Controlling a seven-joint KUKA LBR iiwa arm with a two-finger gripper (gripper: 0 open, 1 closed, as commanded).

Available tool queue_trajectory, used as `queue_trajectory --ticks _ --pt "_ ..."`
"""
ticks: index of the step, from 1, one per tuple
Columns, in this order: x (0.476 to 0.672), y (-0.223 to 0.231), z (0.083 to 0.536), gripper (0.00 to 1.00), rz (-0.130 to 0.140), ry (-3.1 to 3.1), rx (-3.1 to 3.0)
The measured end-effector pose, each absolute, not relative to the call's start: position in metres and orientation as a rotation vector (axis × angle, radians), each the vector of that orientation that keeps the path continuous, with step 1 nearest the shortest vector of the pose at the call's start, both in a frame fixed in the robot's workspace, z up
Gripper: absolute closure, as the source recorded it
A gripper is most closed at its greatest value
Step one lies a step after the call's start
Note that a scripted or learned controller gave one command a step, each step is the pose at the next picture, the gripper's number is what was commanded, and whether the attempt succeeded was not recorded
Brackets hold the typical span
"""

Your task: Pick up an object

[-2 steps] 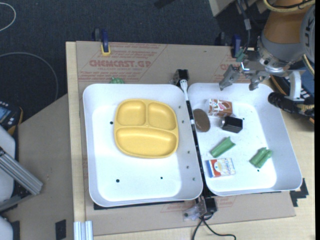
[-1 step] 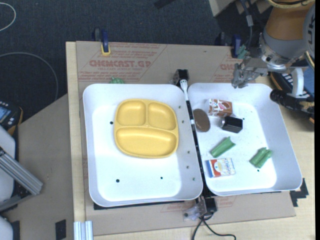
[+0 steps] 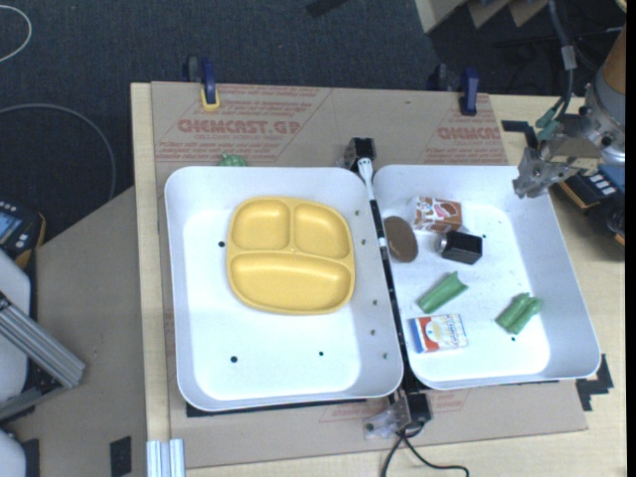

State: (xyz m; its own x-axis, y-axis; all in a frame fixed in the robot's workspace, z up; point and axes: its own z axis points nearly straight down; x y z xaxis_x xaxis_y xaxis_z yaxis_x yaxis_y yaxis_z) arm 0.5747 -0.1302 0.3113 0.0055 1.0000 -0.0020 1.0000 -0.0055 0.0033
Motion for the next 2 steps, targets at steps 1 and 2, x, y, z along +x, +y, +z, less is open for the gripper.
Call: queue_trajectory --ticks 1,2 --pt "0.516 -0.098 0.25 1.0 -0.007 2.227 2.229" --pt "0.518 -0.05 0.229 1.0 -0.002 2.23 2.22"
